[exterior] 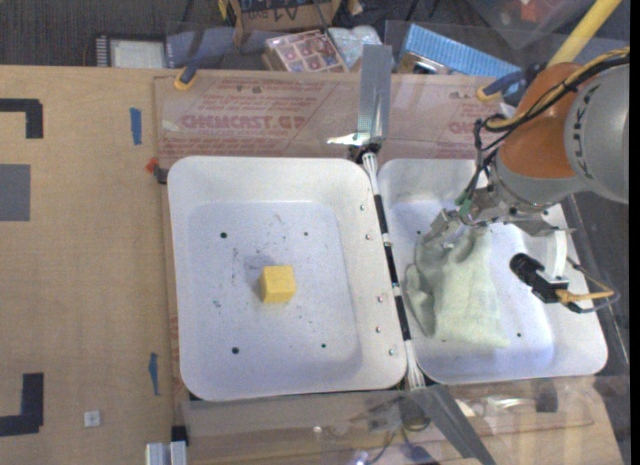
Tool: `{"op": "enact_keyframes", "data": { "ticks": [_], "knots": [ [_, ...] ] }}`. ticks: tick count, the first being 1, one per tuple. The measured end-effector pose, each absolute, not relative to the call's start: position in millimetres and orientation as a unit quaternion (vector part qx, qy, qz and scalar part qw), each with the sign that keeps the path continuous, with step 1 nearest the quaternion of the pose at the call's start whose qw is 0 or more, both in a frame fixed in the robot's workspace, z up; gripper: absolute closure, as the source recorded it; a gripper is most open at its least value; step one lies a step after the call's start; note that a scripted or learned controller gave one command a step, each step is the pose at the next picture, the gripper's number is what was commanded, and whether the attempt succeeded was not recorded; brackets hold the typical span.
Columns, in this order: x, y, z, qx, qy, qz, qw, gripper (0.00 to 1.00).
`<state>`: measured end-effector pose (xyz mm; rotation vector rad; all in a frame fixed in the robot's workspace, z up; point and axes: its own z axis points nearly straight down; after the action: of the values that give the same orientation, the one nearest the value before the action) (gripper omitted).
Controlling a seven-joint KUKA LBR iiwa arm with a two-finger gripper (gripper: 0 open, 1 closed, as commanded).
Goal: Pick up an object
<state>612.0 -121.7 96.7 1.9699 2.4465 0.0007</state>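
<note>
A pale green cloth (462, 298) lies in the right bin (570, 353). Its upper left end is drawn up into a narrow bunch. My gripper (448, 235) is at that bunched end, over the bin's upper middle, and looks shut on the cloth. The grey arm with its orange band (545, 143) reaches in from the right above it. A small yellow cube (279, 284) sits alone near the middle of the left bin (200, 203), far from the gripper.
A raised divider (388, 273) runs between the two bins. A black cable part with an orange tip (545, 283) hangs over the right bin's right side. Cardboard (260, 123) and clutter lie beyond the bins' far edge.
</note>
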Motion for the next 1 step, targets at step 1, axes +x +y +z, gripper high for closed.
{"op": "enact_keyframes", "data": {
  "ticks": [1],
  "knots": [
    [546.9,-150.6,89.0,0.464,0.886,0.0012,0.005,0.00]
  ]
}}
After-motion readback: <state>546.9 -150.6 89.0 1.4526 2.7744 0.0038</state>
